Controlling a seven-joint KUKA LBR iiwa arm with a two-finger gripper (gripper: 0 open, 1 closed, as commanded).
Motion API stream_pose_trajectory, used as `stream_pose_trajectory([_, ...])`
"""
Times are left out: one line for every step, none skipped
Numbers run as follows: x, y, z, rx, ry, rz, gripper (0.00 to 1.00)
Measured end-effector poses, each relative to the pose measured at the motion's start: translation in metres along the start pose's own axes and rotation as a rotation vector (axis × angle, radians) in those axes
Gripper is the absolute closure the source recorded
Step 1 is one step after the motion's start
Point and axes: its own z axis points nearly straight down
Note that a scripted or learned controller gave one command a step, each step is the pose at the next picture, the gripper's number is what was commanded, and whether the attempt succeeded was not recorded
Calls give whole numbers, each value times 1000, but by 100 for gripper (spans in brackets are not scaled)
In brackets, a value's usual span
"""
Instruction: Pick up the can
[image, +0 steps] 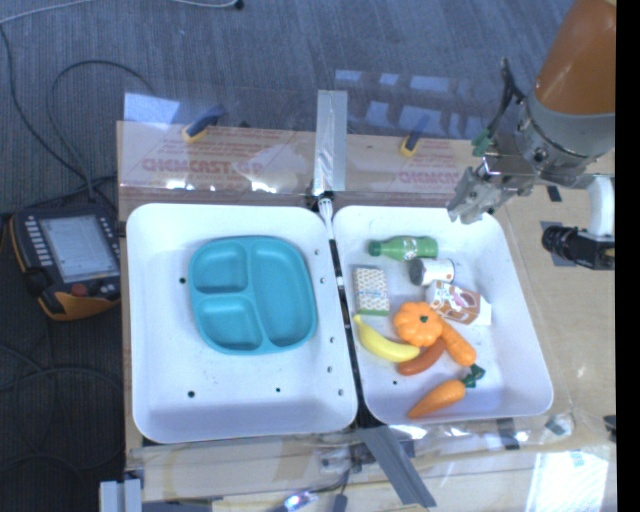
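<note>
The gripper (470, 203) hangs over the far right corner of the right bin (520, 330); whether it is spread or closed I cannot tell, and nothing appears caught in it. The can (431, 271) lies on its side in that bin, just beside the green bottle (403, 247), above a pumpkin (417, 323).

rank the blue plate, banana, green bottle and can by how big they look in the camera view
1. blue plate, by far the largest
2. banana and green bottle, which look about alike in length, so no ranking between them
3. can, the smallest, lying on its side
</note>
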Motion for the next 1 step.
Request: stream_pose_trajectory([-6, 65, -80, 1, -1, 271, 100])
